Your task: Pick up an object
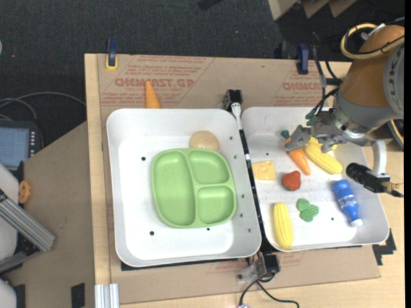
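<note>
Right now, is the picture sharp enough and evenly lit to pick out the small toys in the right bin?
Camera view: lighting is even and soft, with faint shadows under the green sectioned plate; the right white bin is bright but not blown out; the blue bottle and yellow corn cob read clearly; the gripper area is slightly soft.

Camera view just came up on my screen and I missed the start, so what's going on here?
A grey arm reaches in from the right, its gripper low over the right bin, right at the carrot and a corn cob. Nothing is clearly lifted. Also there: a cheese piece, a tomato, a second corn cob, broccoli and a blue bottle. The left bin holds a green plate.
</note>
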